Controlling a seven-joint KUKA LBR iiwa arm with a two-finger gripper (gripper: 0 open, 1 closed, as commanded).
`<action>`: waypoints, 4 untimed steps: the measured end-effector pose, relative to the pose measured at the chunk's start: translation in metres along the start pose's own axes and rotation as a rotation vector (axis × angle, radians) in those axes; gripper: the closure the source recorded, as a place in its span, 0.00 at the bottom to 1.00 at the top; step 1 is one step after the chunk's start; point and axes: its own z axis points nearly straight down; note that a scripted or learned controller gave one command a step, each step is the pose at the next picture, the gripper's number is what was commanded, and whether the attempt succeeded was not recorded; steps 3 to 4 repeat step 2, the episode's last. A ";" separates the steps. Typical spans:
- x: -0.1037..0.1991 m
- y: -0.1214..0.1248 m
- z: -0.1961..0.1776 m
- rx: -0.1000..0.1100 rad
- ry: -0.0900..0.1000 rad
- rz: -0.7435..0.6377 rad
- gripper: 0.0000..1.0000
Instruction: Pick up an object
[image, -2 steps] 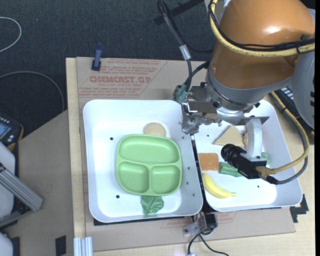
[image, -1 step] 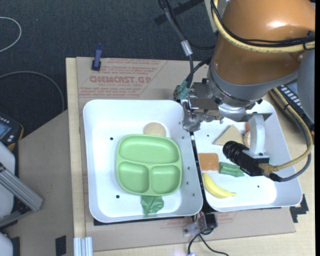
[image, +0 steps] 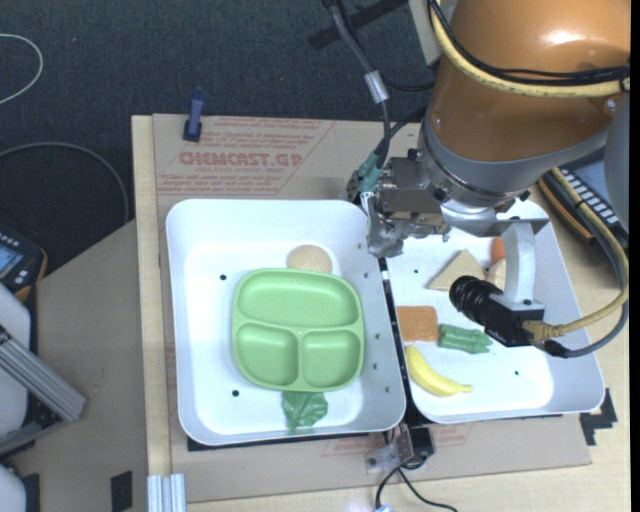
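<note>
Over the right bin (image: 570, 385), the hand (image: 383, 243) seems low; banana (image: 436, 373) nearby.

We observed a green divided tray (image: 297, 330) in the left bin (image: 190, 300), with a tan disc (image: 310, 259) just behind it. The right bin (image: 560, 385) held a banana (image: 436, 374), a green piece (image: 464, 339) and a tan wedge (image: 458, 270).

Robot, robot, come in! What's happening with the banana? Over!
Gripper low over the divider between bins. Banana lying loose in right bin, beside green toy. Nothing on top of it.
</note>
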 end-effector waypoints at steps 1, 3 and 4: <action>0.000 0.001 -0.010 -0.002 0.000 -0.001 1.00; 0.048 0.001 0.161 0.028 -0.005 0.002 1.00; 0.048 0.001 0.161 0.028 -0.005 0.002 1.00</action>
